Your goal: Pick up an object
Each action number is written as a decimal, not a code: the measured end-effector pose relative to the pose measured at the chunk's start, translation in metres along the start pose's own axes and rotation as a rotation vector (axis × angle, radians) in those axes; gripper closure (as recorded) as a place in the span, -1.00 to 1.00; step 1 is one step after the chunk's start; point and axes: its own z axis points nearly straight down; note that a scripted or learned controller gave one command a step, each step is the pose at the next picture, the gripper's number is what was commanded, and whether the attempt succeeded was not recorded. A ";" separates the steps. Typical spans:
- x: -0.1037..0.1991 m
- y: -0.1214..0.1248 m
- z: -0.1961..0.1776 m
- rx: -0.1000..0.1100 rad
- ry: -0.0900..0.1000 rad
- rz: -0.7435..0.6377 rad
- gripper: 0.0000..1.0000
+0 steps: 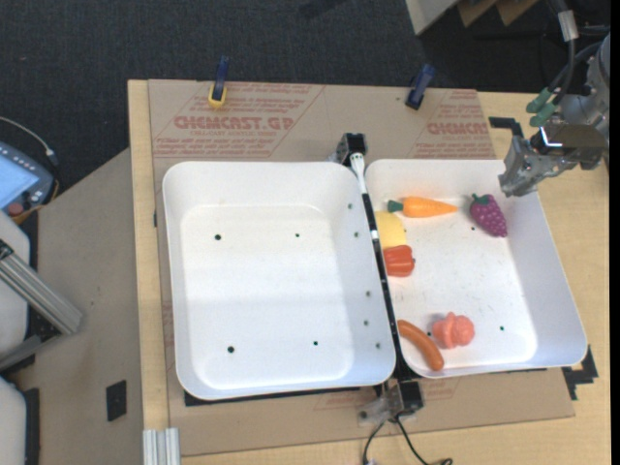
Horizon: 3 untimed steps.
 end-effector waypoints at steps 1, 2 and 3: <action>0.043 0.005 0.009 0.007 0.001 0.001 1.00; 0.066 0.015 0.028 0.009 0.000 0.004 1.00; 0.105 0.013 0.035 0.008 0.000 0.002 1.00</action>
